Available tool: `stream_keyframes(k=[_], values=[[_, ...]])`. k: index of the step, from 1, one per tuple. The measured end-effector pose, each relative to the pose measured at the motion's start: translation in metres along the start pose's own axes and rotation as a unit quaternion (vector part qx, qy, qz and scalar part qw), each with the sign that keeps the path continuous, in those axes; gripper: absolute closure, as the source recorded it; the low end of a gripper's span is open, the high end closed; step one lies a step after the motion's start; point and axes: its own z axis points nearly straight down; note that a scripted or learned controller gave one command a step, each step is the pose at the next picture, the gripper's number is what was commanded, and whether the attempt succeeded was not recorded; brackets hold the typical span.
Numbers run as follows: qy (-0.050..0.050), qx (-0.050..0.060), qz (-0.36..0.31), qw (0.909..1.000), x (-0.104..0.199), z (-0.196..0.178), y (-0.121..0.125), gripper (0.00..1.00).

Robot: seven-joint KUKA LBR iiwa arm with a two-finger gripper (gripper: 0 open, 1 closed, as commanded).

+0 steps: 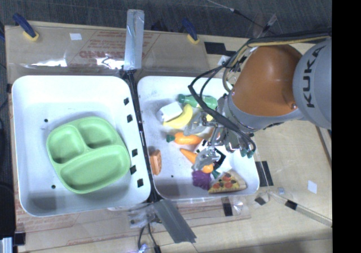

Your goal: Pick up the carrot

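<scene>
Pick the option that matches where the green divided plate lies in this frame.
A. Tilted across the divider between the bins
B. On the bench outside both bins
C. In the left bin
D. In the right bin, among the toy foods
C: the green divided plate lies flat on the floor of the left bin, apart from the toy foods, which are in the right bin.

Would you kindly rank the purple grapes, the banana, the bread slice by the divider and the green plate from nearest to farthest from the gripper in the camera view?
1. Purple grapes, just below the gripper in the right bin.
2. Banana, up and left of it.
3. Bread slice, at the right bin's left wall.
4. Green plate, in the left bin.
</scene>
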Motion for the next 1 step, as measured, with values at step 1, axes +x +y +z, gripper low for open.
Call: stream_keyframes(k=[1], values=[[-0.002,0.0,-0.019,0.9998,0.0024,0.1219,-0.0199,0.0]])
